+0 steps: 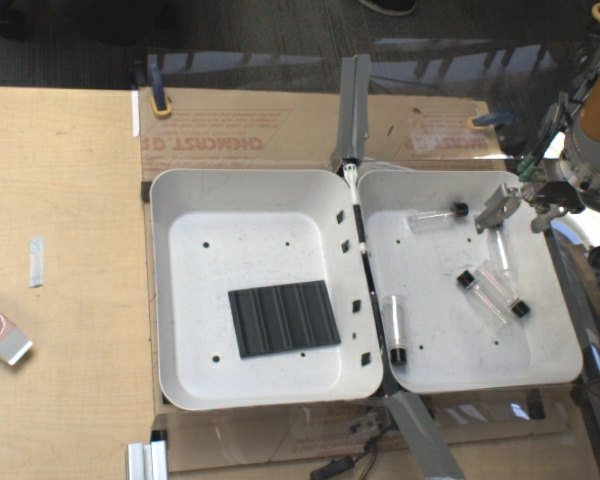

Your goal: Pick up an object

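The right white bin holds several clear tubes with black caps. One tube lies near the far side, another lies along the left wall, and two more cross near the right. A black ribbed slab lies flat in the left bin. My gripper hangs over the right bin's far right corner. Its fingers stand open with nothing between them. A further tube lies just below the gripper.
A metal divider post rises behind the seam between the bins. Cardboard with blue clamps lines the back. On the wooden bench at left lie a small pink and white block and a grey strip.
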